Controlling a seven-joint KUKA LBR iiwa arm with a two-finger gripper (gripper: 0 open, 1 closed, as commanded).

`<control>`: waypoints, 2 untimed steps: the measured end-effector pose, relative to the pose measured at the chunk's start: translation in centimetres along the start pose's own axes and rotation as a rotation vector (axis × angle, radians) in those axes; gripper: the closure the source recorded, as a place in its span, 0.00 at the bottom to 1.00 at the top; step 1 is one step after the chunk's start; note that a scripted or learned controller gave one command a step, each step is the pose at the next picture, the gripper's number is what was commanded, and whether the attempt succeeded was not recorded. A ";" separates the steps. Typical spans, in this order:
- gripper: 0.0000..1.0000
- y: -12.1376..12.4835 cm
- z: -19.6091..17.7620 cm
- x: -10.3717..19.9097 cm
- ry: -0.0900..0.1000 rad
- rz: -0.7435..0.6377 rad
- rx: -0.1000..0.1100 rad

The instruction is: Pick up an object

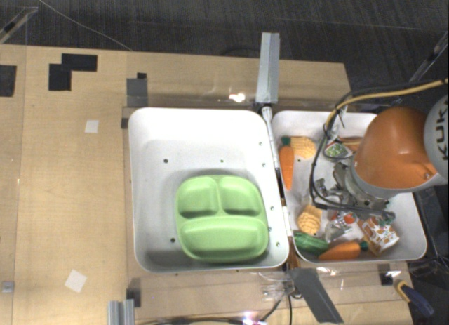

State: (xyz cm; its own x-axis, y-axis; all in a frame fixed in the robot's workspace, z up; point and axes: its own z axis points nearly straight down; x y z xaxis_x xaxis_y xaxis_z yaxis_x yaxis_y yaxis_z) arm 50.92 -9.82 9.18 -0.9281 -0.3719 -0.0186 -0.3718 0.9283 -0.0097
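The camera view shows a pale wooden bench with black square marks near the upper left of the frame. At centre sits the left shallow white plastic bin, and in its lower half lies a light green three-compartment plastic tray, flat on the bin floor. Just right of it, touching along a shared edge, is the right white bin. At this bin's left side an orange toy carrot lies lengthwise, with a yellow toy corn cob beside its top end. Lower, a small yellow toy piece lies near a dark green toy vegetable, a second orange carrot-like toy and a small printed carton. The gripper hangs low over these lower items, under the orange-banded grey arm; whether it is wide, narrow or holding anything cannot be told.
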 end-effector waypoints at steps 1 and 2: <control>0.00 -5.2 0.4 -6.5 0.003 0.005 -0.002; 0.00 -2.0 0.1 -1.7 0.002 0.055 -0.001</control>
State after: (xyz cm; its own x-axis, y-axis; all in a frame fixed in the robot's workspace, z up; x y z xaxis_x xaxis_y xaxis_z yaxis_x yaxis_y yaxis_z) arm 53.27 -11.03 9.13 -0.9471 -0.3206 -0.0168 -0.3205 0.9472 -0.0076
